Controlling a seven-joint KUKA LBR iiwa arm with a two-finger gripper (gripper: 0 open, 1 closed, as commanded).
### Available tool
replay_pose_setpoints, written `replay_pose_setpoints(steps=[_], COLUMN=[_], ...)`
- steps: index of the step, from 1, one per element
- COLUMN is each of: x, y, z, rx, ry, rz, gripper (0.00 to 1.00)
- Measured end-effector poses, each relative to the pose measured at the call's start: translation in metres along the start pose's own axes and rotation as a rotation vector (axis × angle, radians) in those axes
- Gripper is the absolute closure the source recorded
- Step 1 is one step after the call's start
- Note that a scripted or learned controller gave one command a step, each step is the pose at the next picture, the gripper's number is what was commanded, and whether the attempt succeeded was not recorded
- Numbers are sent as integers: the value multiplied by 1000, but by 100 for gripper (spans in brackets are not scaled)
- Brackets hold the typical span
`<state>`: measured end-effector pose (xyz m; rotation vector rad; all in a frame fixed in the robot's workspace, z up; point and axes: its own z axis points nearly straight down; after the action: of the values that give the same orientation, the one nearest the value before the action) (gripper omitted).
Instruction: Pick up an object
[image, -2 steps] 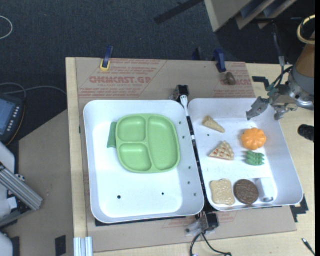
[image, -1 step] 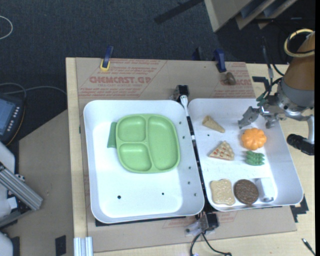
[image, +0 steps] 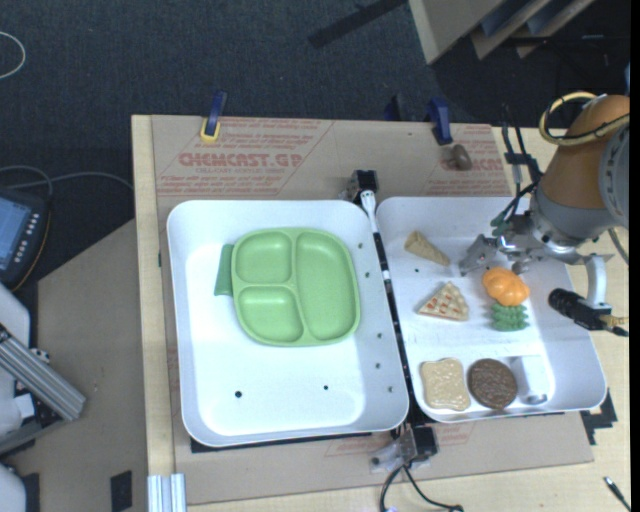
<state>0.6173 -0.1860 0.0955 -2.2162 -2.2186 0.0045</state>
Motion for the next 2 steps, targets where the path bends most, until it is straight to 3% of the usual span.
replay_pose_setpoints(steps=[1, 2], x=[1, 1], y=[0, 1], z=[11, 0], rx=[-3, -6], ry=[-1, -2], rz=[-1, -1], gripper=[0, 100])
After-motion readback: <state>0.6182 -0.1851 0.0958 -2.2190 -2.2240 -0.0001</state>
